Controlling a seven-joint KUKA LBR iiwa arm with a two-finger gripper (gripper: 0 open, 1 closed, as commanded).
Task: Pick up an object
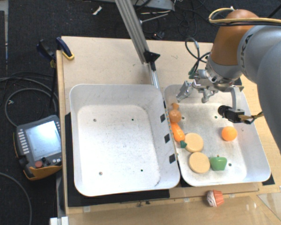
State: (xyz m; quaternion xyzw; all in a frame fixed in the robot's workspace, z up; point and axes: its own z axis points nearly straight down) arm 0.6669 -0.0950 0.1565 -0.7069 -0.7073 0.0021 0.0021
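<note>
1. A tan table [107, 60] is seen carrying two white bins; dark floor with cables and a pendant [39, 146] lies to its left.
2. The gripper [196, 93] is held over the right bin [253, 168], fingers spread wide, nothing between them.
3. An orange [229, 133], a carrot [178, 133] and two round slices [196, 153] are found in that bin.

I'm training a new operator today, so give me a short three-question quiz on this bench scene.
1. True or false: the carrot lies in the right bin.
2. Which lies nearest the green pepper? A) orange ball B) lower tan disc C) carrot
3. Fill in: the gripper hovers over the ____ bin.

Key: 1 true; 2 B; 3 right
</note>
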